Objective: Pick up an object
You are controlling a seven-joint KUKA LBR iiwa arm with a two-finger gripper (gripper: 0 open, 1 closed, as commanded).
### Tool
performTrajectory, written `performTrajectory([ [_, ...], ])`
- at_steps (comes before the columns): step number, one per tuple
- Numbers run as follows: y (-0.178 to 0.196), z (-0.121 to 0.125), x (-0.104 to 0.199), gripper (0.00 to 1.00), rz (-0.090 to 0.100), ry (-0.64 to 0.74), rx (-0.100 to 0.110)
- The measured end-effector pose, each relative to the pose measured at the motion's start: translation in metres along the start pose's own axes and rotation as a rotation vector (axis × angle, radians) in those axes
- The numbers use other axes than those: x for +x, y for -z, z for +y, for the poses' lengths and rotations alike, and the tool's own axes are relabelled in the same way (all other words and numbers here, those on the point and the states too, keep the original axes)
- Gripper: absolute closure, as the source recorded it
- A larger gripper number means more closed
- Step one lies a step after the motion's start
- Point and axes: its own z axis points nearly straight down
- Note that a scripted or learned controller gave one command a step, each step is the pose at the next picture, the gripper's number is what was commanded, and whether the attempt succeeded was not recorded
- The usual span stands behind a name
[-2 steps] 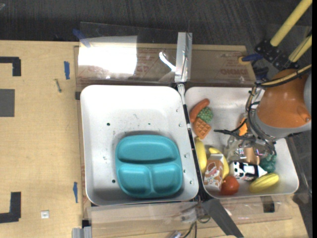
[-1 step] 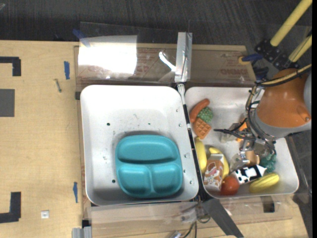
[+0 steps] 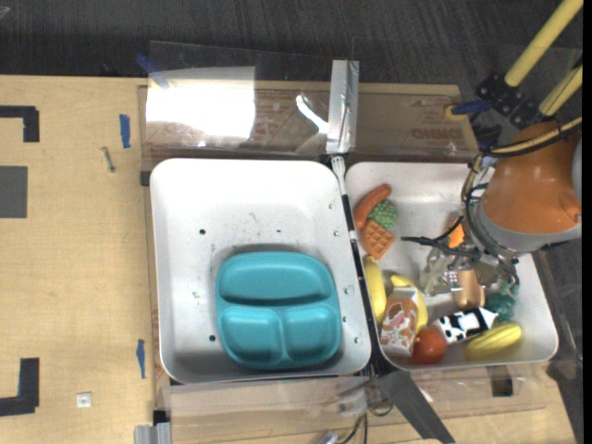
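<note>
— White plastic, both bins. Which one is the gripper (image 3: pixel 455 280) over?

— The right-hand bin (image 3: pixel 546 340), towards its outer side, about halfway between the back and front edges. The grey arm with its orange band (image 3: pixel 529 192) comes in over that bin's outer rim.

— Open or closed?

— I cannot tell. The metal parts and cables at the tip blur together, and a small brown piece (image 3: pixel 470 290) sits right among them. I cannot say whether that is a toy or part of the tool, so nothing can be called held.

— What lies nearest it?

— A black-and-white toy (image 3: pixel 465 324) just below the tip, towards the front edge. A yellow toy (image 3: pixel 493 340) lies beside that one, close to the front outer corner. A teal toy (image 3: pixel 504 297) sits just beside the tip on the outer side.

— And the rest of that bin?

— A red tomato (image 3: pixel 428 345) at the front edge, touching a small printed carton (image 3: pixel 400 322). A banana (image 3: pixel 374 285) lies along the inner wall. Further back along that wall are an orange waffle (image 3: pixel 376 237), a green piece (image 3: pixel 385 214) and an orange sausage shape (image 3: pixel 373 199), all well apart from the tip.

— The left-hand bin (image 3: pixel 185 202)?

— A teal divided tray (image 3: pixel 277 308) lies flat towards its front edge.
</note>
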Motion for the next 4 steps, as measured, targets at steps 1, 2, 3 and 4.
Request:
performTrajectory([
  [1, 0.087, 0.045, -0.009, 1.00, 0.004, 0.527, -0.004],
  [2, 0.124, 0.106, -0.043, 1.00, 0.004, 0.629, -0.007],
  [3, 0.177, 0.107, -0.068, 1.00, 0.002, 0.644, -0.005],
  [4, 0.186, 0.109, -0.070, 1.00, -0.006, 0.641, -0.006],
])
